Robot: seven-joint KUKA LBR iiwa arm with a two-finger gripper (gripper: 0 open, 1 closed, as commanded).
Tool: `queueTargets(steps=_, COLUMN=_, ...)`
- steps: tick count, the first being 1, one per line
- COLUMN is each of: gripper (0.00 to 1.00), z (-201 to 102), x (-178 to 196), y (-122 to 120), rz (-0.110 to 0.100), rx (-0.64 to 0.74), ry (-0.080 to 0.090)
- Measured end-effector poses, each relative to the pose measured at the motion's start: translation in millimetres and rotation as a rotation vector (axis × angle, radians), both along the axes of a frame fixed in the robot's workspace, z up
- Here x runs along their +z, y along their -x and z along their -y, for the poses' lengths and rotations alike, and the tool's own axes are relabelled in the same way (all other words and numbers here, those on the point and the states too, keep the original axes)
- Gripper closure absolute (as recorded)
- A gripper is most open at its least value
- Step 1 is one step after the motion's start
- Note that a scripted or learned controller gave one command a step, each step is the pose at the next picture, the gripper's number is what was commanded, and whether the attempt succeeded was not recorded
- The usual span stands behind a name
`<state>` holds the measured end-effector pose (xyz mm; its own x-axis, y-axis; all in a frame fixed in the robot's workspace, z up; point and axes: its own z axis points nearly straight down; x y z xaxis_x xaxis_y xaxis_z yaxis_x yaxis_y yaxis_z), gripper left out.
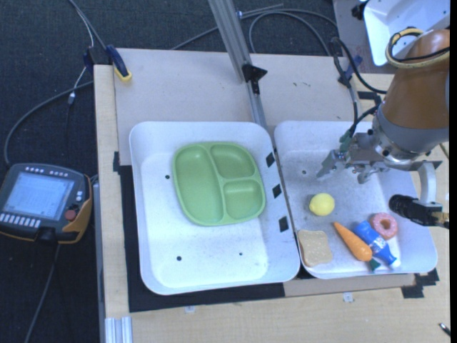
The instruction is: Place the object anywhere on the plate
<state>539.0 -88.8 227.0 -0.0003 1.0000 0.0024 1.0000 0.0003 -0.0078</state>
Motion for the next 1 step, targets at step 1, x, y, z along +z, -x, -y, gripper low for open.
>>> queueTargets(steps=1, gripper=0.00, z=0.2, x=-42.7, y=-1.1, rz=0.001, rx=-0.001, ry=0.000)
